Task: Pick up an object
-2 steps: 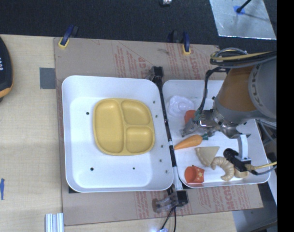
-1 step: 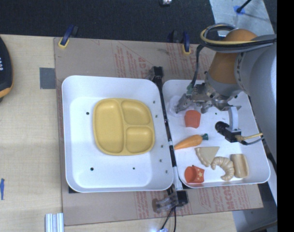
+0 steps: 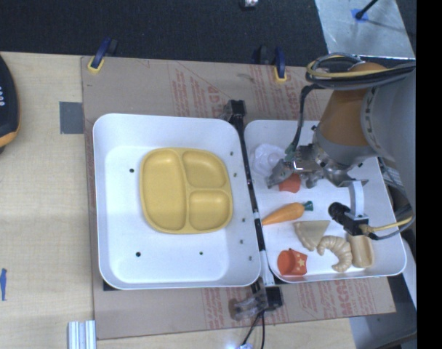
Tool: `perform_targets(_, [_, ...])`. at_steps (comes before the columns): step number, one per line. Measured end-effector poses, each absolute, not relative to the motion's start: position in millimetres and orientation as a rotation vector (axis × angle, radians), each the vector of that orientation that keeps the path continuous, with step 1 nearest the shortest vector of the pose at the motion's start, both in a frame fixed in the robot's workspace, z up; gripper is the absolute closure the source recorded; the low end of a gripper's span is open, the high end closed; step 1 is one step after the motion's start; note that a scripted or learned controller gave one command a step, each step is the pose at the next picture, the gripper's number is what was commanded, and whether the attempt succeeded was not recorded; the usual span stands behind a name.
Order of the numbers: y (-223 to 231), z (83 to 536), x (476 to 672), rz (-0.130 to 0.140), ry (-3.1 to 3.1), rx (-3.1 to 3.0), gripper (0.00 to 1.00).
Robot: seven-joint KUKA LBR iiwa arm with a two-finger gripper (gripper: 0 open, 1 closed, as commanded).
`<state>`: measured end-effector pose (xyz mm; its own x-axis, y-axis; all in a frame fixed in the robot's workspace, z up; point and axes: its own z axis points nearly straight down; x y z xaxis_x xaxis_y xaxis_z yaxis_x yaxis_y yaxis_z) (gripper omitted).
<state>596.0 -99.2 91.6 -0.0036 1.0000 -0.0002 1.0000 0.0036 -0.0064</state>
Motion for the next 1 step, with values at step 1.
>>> perform_targets(1, [-114.0, 92.4, 625.1, 0.001, -2.228, -2.216, 0.0])
